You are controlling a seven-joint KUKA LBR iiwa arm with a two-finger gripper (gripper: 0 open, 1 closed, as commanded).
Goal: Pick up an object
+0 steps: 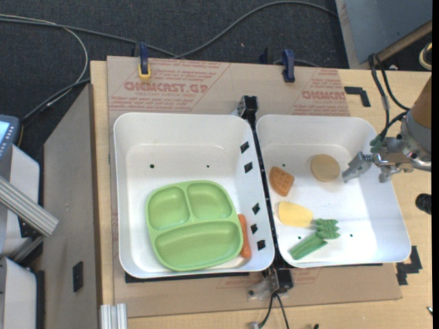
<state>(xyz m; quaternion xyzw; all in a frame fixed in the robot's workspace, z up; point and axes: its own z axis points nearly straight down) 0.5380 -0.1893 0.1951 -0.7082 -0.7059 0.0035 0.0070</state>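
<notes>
Tan round object (pixel 325 167) in right bin (pixel 384 204), just beside fingers (pixel 356 168), fingers' spread impossible to tell

**Two bins, side by side on the desk**

A divided tray (pixel 195 225) lies in the left bin (pixel 130 184). In the right bin (pixel 384 242), a waffle (pixel 281 180) sits at nine o'clock, a round disc (pixel 325 168) at twelve, a wedge (pixel 295 214) and leafy vegetable (pixel 314 238) toward six.

Grey arm (pixel 420 118), orange band (upper edge), black cables, metallic jaws
</notes>
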